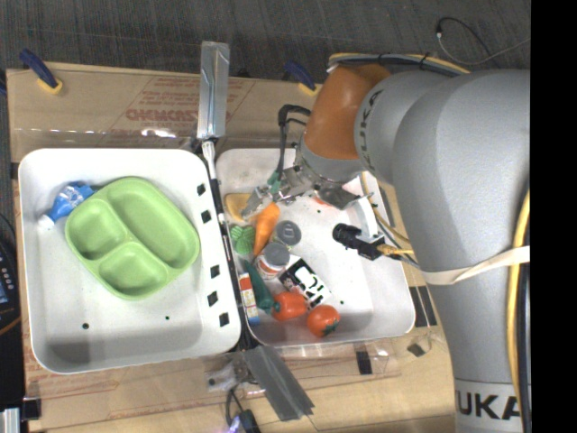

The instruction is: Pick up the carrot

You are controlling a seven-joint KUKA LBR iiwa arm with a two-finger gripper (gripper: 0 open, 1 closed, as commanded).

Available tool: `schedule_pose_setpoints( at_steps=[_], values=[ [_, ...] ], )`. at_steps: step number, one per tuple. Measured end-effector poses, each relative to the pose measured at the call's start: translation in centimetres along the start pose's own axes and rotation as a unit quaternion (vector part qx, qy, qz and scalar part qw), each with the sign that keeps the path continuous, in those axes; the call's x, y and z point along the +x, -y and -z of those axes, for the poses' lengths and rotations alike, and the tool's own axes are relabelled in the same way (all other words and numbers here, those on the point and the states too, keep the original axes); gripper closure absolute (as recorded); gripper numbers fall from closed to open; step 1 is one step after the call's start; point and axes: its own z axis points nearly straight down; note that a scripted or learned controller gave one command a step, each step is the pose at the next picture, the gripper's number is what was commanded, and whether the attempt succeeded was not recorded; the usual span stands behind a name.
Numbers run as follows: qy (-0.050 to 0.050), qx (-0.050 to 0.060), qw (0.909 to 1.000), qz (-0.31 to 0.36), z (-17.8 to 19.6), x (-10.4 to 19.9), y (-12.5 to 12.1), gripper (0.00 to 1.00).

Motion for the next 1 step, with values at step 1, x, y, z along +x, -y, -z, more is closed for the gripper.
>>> schedule_pose_setpoints(
  at_steps=[1],
  values=[
    [0.000,0.000,1.0000,0.002,1.04,-0.01,-0.03,1.00]
  ],
)
